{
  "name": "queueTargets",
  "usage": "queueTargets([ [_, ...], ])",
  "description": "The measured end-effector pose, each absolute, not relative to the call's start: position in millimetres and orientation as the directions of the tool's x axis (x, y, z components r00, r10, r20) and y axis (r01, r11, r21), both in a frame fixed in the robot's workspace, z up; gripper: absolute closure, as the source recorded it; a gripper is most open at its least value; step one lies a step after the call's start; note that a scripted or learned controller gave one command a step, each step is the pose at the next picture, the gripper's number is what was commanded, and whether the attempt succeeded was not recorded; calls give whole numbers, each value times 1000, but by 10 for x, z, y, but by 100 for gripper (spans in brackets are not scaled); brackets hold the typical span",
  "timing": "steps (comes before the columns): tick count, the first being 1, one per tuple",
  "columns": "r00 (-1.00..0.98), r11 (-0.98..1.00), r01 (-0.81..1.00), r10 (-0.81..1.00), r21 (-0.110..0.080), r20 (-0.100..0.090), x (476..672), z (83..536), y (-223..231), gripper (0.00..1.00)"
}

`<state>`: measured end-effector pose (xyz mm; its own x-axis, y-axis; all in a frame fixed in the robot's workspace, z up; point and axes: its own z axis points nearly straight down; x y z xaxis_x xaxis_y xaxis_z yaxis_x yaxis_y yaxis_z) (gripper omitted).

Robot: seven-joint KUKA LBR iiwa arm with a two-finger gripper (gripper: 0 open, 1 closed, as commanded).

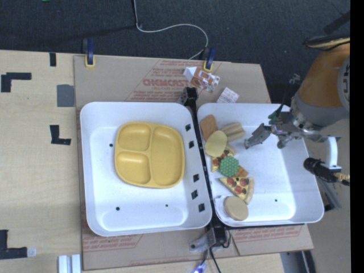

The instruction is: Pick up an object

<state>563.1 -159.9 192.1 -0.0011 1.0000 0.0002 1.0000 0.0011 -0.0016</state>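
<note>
Several toy foods lie along the left side of the right bin [284, 209]: a brown sausage [207, 123], a tan bread piece [232, 131], a pale yellow disc [216, 143], a green round piece [229, 166], a pizza slice [238, 185] and a beige cookie [235, 209]. My gripper [266, 142] hangs over the upper middle of that bin, just right of the bread piece. Its fingers [254, 139] stand apart, open, with nothing between them.
The left bin [96, 209] holds a yellow divided plate [150, 154]. Black clips run along the seam between the bins. Paper tags [203, 79] lie on the cardboard behind the bins. The arm's orange band [324, 78] rises at the right.
</note>
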Motion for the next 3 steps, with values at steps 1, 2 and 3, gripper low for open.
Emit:
queueTargets([
  [1,-9,9,1000,1000,6,1,6728,1126,-1086,0],
  [2,-1,2,1000,1000,10,-7,6496,903,-1130,0],
  [3,-4,4,1000,1000,-19,-9,6663,894,-1071,0],
])
